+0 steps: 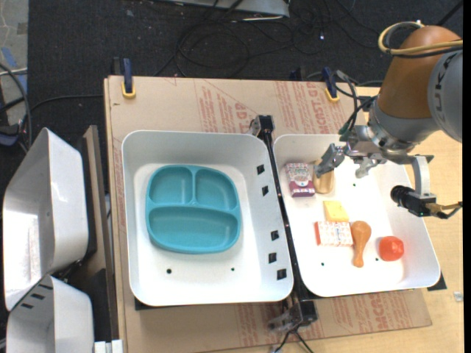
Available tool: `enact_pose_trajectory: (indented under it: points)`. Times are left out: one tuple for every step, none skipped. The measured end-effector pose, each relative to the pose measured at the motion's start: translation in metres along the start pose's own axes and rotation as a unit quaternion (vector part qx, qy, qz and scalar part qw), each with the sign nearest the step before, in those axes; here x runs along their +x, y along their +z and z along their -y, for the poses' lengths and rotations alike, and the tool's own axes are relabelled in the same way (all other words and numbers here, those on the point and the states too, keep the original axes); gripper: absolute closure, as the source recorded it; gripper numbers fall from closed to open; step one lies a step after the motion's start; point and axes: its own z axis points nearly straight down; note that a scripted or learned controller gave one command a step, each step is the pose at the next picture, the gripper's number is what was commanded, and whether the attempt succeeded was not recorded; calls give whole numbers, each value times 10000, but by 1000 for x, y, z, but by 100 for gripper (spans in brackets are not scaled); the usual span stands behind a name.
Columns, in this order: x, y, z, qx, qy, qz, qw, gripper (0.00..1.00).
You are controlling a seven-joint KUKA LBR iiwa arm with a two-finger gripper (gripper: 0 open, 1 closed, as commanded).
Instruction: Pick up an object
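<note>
White bins, gripper (344,159) low over the right bin's far end

Camera view: the gripper's two fingers stand spread, nothing between them, one tip just beside a small tan block (324,181) that sits next to a purple-and-white carton (300,179). Nearer in the right bin (419,271) lie a yellow block (336,211), a red-and-white packet (333,234), a toy drumstick (360,241) and a red tomato (391,248). Likely risk: closing off-centre would nudge the tan block against the carton and grasp nothing. A teal divided plate (193,208) lies in the left bin (140,271).
</note>
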Motion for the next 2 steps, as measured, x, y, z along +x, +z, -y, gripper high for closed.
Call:
enact_pose_trajectory:
  points:
    - [0,-8,-3,-70,-11,7,10000,0]
    - [10,49,1,-46,-8,3,10000,0]
